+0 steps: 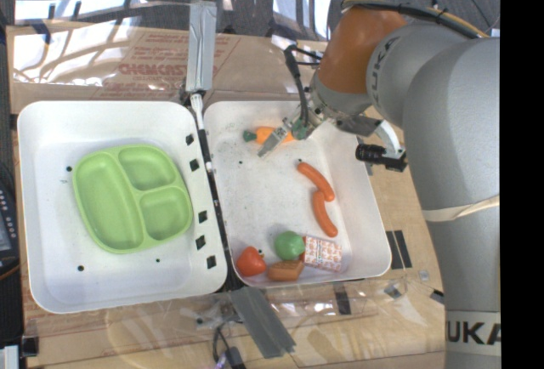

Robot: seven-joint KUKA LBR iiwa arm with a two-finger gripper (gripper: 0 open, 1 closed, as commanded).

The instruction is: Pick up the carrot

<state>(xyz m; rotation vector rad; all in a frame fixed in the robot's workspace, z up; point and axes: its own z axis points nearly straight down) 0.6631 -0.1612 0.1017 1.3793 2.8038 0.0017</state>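
The carrot point(264, 133) is small and orange with a green leafy end pointing left. It lies near the far edge of the right bin point(255, 197). My gripper point(280, 139) is down at the carrot's right end, reaching in from the upper right. It overlaps the carrot, so part of the orange body is hidden behind it. The grey arm with its orange band point(361, 48) hangs over the bin's far right corner.
Two orange-red sausages point(315, 178) point(325, 214) lie right of centre in the right bin. A red tomato point(251, 261), a green ball point(289, 245), a brown piece point(286, 271) and a printed packet point(323, 253) crowd its near edge. The left bin point(51, 189) holds a green divided plate point(132, 197).
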